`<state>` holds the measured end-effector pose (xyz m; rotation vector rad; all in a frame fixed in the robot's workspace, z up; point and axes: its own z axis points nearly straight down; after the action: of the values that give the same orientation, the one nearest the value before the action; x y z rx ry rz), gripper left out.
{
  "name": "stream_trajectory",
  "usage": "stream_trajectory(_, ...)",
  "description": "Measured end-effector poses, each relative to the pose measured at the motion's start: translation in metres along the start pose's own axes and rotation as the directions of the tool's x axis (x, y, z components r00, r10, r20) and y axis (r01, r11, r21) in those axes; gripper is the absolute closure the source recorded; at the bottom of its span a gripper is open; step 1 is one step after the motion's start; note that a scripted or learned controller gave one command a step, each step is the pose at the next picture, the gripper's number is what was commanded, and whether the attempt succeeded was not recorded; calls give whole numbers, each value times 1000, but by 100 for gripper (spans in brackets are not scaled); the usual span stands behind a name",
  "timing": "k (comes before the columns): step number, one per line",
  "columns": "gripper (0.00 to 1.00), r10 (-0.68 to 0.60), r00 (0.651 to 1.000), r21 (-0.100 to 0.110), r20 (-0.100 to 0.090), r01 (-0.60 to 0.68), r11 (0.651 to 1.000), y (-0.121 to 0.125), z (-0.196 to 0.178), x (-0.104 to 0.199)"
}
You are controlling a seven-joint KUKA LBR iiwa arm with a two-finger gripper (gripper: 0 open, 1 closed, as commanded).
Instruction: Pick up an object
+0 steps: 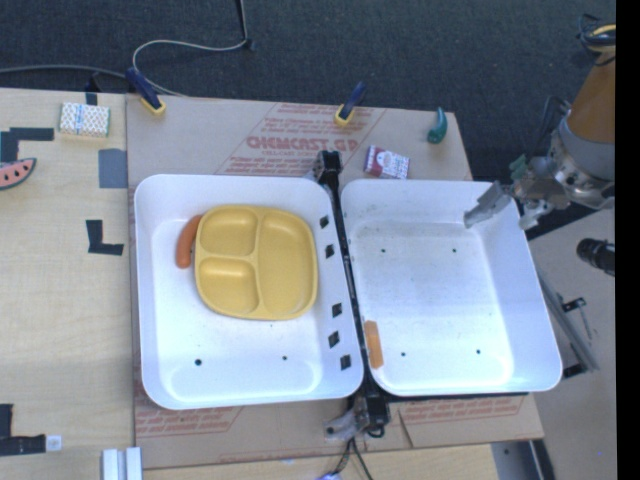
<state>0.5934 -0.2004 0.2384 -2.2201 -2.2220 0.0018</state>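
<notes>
A yellow divided plate (pixel 256 262) lies in the left bin (pixel 160 298). An orange sausage-like piece (pixel 185 242) sits tucked against the plate's left edge. A second small orange piece (pixel 373 343) rests in the right bin (pixel 520 308) at its left wall, near the front. My gripper (pixel 490 208) hangs over the far right corner of the right bin, well away from all of these. One grey finger (pixel 484 210) points down to the left; nothing shows between the fingers.
A small red and white packet (pixel 385 162) lies on the cardboard behind the bins. Blue and yellow clamps (pixel 350 104) and a teal clip (pixel 437 125) hold the cardboard's far edge. A black divider clamp (pixel 327 166) sits between the bins.
</notes>
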Motion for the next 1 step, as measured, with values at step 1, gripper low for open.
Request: stream_trajectory(1,0,0,1000,4,-2,0,1000,-90,82,59)
